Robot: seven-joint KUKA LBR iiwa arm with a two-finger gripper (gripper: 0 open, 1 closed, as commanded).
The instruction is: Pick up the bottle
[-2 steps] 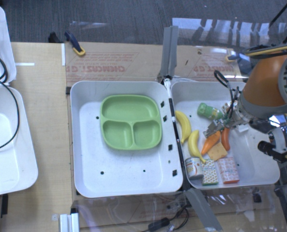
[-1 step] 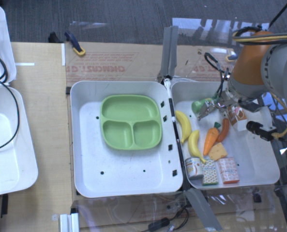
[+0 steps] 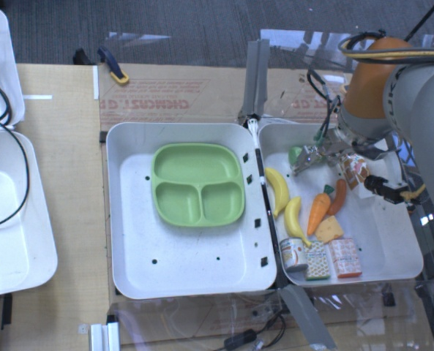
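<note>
Right bin [image 3: 392,265] holds 2 bananas [image 3: 279,189], possibly bottle [image 3: 356,170].

Faint red lettering, printed upside down, is seen on the brown cardboard sheet [image 3: 174,88] behind the bins; it appears to read "CHEMCUT", though this cannot be made out with certainty. Print on the small packets [image 3: 332,259] is too small to be read.

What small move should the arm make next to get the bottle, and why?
Probably slide the gripper rightward in view, over what looks like the bottle: it hangs by a green item, while the bottle lies beside the sausage.
</note>
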